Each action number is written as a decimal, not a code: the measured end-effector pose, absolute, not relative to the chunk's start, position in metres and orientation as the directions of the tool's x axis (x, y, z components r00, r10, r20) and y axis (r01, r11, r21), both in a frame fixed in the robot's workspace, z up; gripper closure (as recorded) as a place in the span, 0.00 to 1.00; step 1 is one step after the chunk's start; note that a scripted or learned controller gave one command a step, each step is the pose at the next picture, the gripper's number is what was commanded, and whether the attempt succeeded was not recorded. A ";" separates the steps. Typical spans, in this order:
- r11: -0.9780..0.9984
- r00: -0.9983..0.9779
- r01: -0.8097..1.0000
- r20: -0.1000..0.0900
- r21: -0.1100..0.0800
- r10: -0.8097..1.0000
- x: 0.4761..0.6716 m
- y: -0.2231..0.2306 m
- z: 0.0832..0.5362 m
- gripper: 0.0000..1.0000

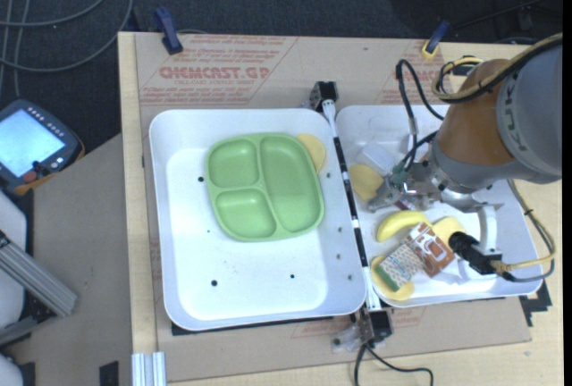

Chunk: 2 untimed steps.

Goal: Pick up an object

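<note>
Two white bins sit side by side on the counter (223,76). In the left bin (179,277) lies a green divided plate (264,186). The arm (500,121) reaches down into the right bin (357,121), near a banana (404,223), a yellow piece (365,179) and a small printed packet (420,255). Whether the jaws are open or closed, I cannot tell

You see a green tray (265,186) in the left bin (179,286). In the right bin (523,281), the gripper (399,186) hangs low above a banana (402,224), beside a printed packet (413,257).
</note>
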<state>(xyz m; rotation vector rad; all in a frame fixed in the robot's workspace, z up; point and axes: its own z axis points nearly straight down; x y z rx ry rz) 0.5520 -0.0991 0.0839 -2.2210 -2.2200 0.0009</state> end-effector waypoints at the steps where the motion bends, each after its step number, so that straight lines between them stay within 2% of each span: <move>1: -0.001 0.001 1.000 0.001 -0.002 1.000 0.512 -0.096 0.084 0.00; 2: -0.001 0.001 1.000 0.000 0.002 1.000 0.513 -0.095 0.094 1.00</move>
